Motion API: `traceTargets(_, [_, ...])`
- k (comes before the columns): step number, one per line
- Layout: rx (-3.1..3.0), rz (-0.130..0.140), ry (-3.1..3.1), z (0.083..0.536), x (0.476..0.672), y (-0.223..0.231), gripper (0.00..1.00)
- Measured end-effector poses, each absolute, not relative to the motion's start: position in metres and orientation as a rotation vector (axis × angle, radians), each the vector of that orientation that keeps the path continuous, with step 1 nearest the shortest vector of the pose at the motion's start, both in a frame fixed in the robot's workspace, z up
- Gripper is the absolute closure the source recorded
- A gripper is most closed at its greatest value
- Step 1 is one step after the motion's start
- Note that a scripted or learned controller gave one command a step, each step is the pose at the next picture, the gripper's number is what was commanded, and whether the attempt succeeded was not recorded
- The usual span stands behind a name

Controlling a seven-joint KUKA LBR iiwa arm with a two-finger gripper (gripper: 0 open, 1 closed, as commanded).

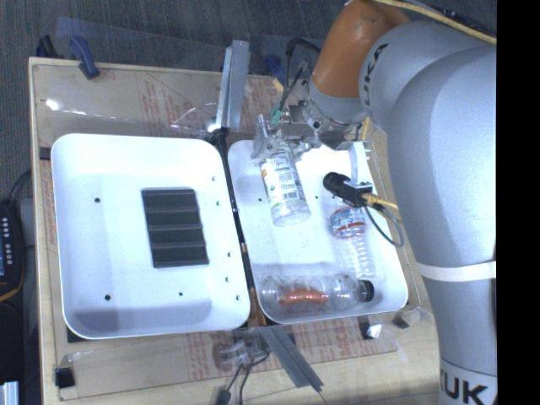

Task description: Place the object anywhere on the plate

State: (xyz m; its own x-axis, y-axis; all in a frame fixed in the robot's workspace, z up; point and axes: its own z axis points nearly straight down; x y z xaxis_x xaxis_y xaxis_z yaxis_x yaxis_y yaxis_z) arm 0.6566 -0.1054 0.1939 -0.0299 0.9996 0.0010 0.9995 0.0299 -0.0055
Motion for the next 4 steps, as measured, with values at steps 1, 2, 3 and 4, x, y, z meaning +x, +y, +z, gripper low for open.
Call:
traceTargets(1, [-1.884, 0.004, -2.510, 0.217, 0.614, -0.031, 1.00])
traceTargets(2, [-1.735, 0.001, -2.620, 0.255, 0.595, 0.019, 1.00])
traceTargets(3, [-1.582, -0.001, -2.717, 0.284, 0.589, 0.069, 1.00])
traceTargets(4, [-1.294, 0.005, -2.858, 0.249, 0.609, 0.057, 1.00])
